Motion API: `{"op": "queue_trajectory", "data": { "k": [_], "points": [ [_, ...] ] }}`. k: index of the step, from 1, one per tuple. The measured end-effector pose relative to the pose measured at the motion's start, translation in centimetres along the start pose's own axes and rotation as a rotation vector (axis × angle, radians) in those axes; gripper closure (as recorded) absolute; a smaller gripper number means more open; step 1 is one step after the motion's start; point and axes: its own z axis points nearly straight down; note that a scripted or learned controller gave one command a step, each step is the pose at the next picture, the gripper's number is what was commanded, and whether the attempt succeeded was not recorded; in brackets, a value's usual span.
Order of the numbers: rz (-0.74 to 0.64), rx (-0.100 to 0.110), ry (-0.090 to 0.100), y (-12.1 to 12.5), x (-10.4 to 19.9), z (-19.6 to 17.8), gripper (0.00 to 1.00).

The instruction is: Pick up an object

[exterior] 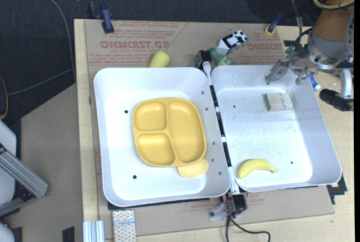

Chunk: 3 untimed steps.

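A: Biggest first?
B: Left bin (112, 122) — a yellow divided plate (169, 131) sits mid-floor, a flat yellow piece (193, 169) tucked under its near edge, bare white around it.
A: The right bin (315, 139)?
B: Mostly open floor. A banana (256, 167) lies by the near rim; a small green-edged sponge (279, 102) lies toward the far side.
A: And the gripper (288, 69)?
B: Above the far rim, fingers spread, nothing between them — just beyond the sponge.
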Motion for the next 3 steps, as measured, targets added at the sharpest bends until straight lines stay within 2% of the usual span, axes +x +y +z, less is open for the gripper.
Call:
{"op": "queue_trajectory", "data": {
  "k": [1,2,3],
  "points": [
    [0.0,0.006,0.003,-4.4,2.2,3.5,0.0],
    [0.0,0.003,0.002,-4.3,2.2,2.4,1.0],
    [0.0,0.003,0.002,-4.3,2.2,2.4,0.0]
  ]
}}
